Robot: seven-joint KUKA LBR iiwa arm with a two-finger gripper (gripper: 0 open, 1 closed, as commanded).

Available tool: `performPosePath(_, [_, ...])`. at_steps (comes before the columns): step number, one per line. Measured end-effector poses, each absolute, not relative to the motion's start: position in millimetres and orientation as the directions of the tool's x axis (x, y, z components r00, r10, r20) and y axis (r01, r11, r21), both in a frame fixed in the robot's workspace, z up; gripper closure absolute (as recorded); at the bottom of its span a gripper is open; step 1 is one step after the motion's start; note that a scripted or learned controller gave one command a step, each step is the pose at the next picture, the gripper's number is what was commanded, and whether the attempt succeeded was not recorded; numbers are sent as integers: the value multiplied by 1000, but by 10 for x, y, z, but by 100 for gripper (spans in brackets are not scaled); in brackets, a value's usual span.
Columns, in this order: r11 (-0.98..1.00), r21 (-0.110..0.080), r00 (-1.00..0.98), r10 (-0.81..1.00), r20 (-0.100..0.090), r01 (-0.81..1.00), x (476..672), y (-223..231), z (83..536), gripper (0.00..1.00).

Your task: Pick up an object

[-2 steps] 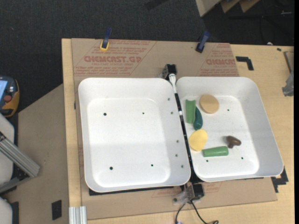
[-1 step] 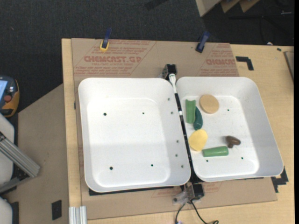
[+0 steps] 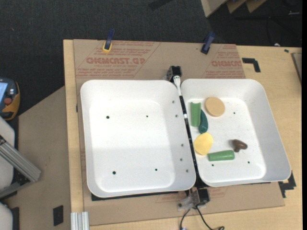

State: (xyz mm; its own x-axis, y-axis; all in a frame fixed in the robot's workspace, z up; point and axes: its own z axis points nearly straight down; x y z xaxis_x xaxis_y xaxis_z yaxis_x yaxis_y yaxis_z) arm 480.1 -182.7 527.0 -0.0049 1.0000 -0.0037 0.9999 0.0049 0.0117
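Gripper state: cannot tell. Candidate objects grouped in right bin (image 3: 268, 128), toward its left wall: tan disc (image 3: 215, 106), green bar (image 3: 195, 114) touching teal piece (image 3: 204, 122), yellow lump (image 3: 203, 143), green cylinder (image 3: 221, 155), brown piece (image 3: 239, 145). Left bin (image 3: 96, 128) adjoining.

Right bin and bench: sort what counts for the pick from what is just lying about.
For the pick, all in the right bin:
tan disc
green stick
teal piece
yellow piece
green block
brown piece

Lying about:
left bin
blue clamps
cardboard sheet
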Motion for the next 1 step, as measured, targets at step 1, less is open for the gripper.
performPosePath(1, [2, -17, -2, 1000, 6, 1000, 4778, -1396, 3251, 100])
